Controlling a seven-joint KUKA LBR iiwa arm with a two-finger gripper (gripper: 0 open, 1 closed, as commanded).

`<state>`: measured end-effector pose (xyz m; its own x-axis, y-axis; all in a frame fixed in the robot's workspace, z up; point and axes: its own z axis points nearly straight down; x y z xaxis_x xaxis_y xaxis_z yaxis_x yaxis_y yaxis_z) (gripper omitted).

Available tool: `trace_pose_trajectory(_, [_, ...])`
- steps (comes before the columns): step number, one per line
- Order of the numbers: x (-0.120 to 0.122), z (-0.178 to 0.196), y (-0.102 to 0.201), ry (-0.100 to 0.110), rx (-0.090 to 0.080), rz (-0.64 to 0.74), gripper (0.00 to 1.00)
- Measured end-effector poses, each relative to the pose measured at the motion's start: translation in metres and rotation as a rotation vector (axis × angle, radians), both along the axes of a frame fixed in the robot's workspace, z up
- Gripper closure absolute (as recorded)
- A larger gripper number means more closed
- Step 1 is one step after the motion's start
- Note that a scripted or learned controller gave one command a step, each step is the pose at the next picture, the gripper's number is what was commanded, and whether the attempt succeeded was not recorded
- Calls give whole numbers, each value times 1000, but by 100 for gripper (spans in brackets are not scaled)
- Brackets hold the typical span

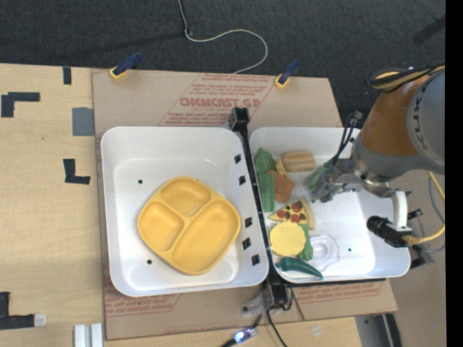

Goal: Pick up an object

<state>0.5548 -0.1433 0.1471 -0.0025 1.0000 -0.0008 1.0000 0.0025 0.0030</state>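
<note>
Hovering low in the right bin [362,255], the claw [323,185] is sitting just right of the tan bread piece [297,161]; whether it is wide or narrow cannot be told; the toy looks light, stiff and smooth, probably best pinched across its short sides; a yellow tray [189,225] is lying in the left bin [119,150].

lab | robot arm [405,121] @ bench | 2 white bins [116,194] on cardboard [210,100] | loose cable [231,38]
</note>
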Motion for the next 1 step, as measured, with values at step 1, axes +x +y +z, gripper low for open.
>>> trace_pose_trajectory(1, [7,45,5,-1,0,0,100])
